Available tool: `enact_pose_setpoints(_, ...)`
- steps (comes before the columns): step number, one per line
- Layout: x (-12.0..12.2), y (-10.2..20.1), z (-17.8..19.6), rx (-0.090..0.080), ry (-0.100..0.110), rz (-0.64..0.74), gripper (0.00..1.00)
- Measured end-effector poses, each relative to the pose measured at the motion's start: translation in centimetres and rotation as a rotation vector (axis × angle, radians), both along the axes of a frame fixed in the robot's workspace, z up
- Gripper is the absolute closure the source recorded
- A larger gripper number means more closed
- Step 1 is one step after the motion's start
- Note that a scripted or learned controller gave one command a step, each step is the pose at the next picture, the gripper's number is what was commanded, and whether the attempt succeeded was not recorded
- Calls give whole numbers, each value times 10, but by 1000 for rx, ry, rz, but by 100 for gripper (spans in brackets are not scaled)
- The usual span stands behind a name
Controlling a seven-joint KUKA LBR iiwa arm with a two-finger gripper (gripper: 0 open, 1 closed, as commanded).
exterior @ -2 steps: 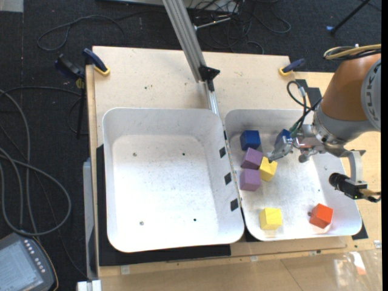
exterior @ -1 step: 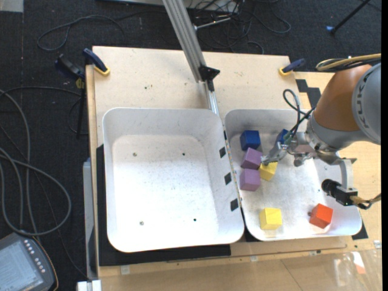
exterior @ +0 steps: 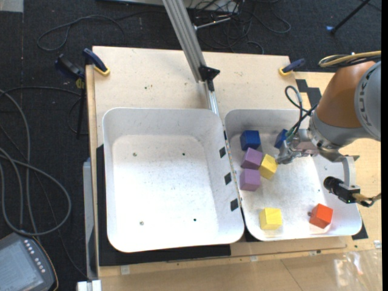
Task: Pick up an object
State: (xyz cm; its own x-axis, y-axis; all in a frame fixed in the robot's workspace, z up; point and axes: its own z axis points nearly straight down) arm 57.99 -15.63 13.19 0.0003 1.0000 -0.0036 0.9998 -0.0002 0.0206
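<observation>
Your end effector (exterior: 284,155) sits low in the right bin (exterior: 339,226) against the tilted yellow cube (exterior: 268,167) – whether it grips anything I cannot tell – so centre squarely over that cube before lifting.

The grey arm with its orange band (exterior: 339,105) reaches in from the right edge of the camera view, bent down and leftward. Its wrist ends in the two-finger hand (exterior: 285,156), held low and pointing toward the lower left.
</observation>
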Motion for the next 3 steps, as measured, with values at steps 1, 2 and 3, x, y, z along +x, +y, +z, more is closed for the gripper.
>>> enact_pose_setpoints(1,-6,2,59,2,14,2,100)
enact_pose_setpoints(2,-5,2,87,2,15,3,100)
enact_pose_setpoints(3,-17,55,83,5,21,7,100)
